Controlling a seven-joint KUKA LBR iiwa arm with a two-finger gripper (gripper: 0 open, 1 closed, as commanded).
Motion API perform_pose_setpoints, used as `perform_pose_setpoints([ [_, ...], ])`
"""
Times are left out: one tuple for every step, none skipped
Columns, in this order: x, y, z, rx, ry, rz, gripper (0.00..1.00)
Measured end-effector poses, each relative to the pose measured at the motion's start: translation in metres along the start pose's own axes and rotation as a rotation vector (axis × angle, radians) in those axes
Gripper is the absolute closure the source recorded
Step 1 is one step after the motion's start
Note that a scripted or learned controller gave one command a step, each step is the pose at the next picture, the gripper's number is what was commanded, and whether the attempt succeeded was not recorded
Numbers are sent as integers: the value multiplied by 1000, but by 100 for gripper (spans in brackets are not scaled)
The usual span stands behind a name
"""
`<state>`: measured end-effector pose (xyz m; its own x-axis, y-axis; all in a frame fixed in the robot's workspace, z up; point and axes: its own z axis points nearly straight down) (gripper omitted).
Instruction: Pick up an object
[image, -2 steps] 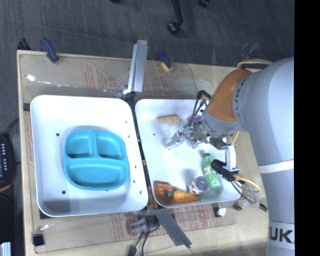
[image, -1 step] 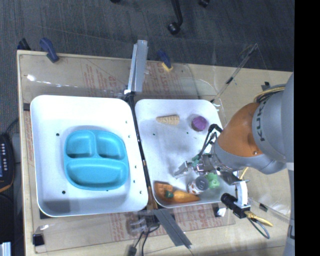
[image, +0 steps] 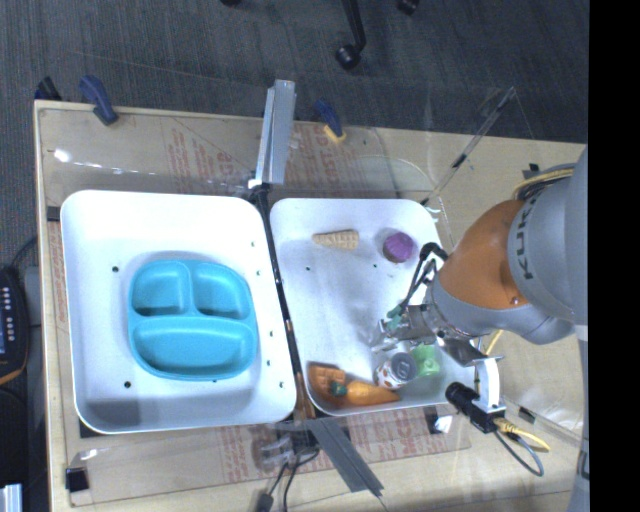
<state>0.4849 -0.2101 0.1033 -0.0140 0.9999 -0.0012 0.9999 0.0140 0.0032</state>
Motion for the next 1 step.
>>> perform_pose_setpoints([
  [0,0,0,0,0,-1,0],
])
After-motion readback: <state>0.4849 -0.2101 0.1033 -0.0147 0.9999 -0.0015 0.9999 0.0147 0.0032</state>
